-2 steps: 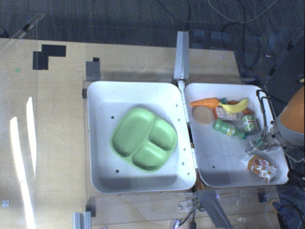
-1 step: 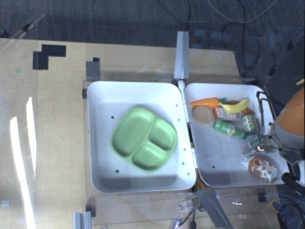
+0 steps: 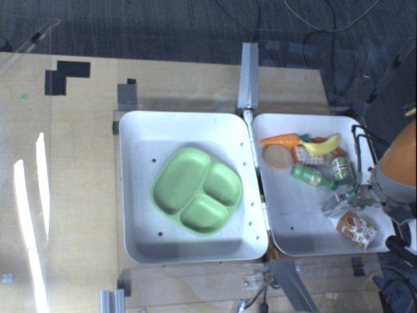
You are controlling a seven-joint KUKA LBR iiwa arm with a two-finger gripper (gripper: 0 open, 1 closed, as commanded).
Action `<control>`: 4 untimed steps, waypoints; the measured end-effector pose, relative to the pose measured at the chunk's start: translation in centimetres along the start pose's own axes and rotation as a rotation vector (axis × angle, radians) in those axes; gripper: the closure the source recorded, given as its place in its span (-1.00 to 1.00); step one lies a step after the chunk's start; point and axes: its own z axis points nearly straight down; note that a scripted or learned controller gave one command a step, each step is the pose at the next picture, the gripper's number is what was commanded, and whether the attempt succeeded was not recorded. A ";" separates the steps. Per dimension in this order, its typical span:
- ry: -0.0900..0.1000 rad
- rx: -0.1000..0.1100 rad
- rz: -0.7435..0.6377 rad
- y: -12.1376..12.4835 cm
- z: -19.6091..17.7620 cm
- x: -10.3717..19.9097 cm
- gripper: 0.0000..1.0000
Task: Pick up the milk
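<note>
The milk carton (image 3: 356,228) lies on its side on the floor of the right-hand white bin (image 3: 306,248), white with orange and brown print, close to that bin's near right corner. Everything else is placed from the carton. Just behind it, and slightly toward the view's left, the gripper (image 3: 343,199) hangs low over the bin floor as a tangle of grey metal. It looks very near the carton but not around it, and whether it is spread or pressed together cannot be told from this angle. The arm (image 3: 399,168) rises behind and to the right of the carton, its orange band at the frame's edge. Further behind the carton, past the gripper, stand a small green-labelled can (image 3: 341,168) and a green bottle (image 3: 311,175) lying tilted. Beyond these, along the bin's far wall, lie a banana (image 3: 320,145), a carrot (image 3: 280,139) and a round tan thing (image 3: 277,157) just beside the carrot. Well to the left of the carton, across the divide between the bins, the other white bin (image 3: 140,175) holds a green plate (image 3: 197,190) with three compartments. Both bins sit on the pale wooden desk (image 3: 78,175). A grey metal post (image 3: 248,77) stands far behind the carton, in line with the gap between the bins.
</note>
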 end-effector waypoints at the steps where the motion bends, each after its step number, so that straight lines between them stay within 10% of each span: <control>1: 0.003 -0.004 -0.005 0.3 -1.2 0.2 1.00; 2: 0.003 -0.004 -0.004 0.3 -1.1 0.2 -1.00; 3: 0.001 -0.008 -0.007 0.5 -2.2 0.2 1.00; 4: 0.005 0.009 0.133 0.5 -10.1 5.3 1.00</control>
